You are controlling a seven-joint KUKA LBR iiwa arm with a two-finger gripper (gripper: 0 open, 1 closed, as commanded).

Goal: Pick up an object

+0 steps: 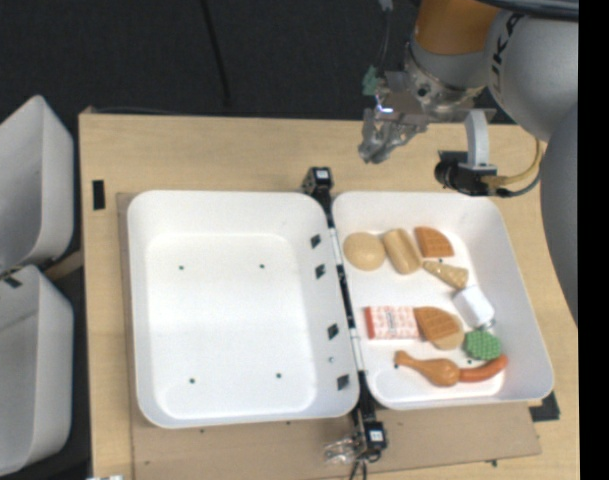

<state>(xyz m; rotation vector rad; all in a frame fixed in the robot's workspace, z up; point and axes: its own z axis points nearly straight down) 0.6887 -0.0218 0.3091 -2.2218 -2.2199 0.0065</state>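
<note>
- The tool (382, 143) was seen raised above the desk (214, 148), behind the right bin (519, 268), with nothing held between its fingers; whether they stood apart or together could not be told.
- Toy food items were found gathered in the right bin: a round bun (363, 251), a chicken drumstick (430, 368), and what appeared to be a carrot (484, 367).
- The left bin (144, 268) lay alongside.
</note>
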